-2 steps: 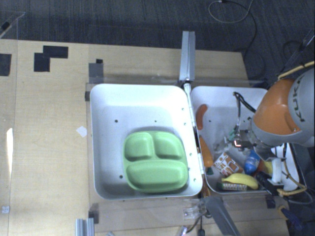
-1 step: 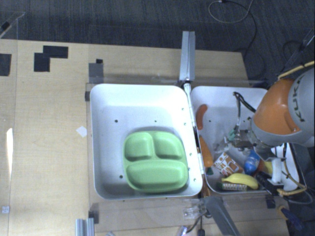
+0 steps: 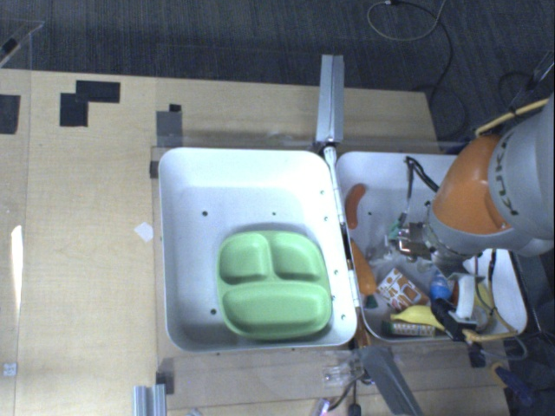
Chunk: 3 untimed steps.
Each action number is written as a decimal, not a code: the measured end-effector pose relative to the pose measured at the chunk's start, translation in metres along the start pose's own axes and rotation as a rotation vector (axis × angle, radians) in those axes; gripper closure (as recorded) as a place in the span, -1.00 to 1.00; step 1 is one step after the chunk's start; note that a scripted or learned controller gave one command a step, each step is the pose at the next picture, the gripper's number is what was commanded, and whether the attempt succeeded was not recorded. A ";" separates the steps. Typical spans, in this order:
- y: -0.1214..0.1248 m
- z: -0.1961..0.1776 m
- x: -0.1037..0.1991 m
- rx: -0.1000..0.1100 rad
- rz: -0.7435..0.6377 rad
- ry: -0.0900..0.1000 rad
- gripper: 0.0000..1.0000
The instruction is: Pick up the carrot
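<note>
An orange carrot (image 3: pixel 366 276) lies along the left wall of the right bin (image 3: pixel 381 167), toward its front. My gripper (image 3: pixel 406 239) hangs over the middle of that bin, below the arm's orange band. It is to the right of the carrot and a little behind it, with a gap between them. Nothing can be seen held at its tip.
A red-orange oblong piece (image 3: pixel 355 204) lies further back along the same wall. A printed box (image 3: pixel 397 289), a banana (image 3: pixel 414 317) and a blue item (image 3: pixel 440 286) crowd the bin's front. The left bin (image 3: pixel 186 232) holds a green divided plate (image 3: pixel 273 282).
</note>
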<state>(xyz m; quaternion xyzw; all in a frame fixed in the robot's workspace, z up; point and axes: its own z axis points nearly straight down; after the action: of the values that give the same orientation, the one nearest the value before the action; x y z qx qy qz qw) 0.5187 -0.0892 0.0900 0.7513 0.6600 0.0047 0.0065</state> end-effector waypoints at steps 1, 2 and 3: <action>0.025 0.001 -0.018 0.004 -0.172 0.005 -1.00; 0.020 0.000 0.000 -0.003 -0.338 -0.001 -1.00; 0.022 -0.012 0.003 -0.008 -0.341 0.003 1.00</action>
<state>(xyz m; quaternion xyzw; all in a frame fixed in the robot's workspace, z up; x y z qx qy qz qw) 0.5411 -0.0890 0.1024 0.6284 0.7778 0.0072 0.0092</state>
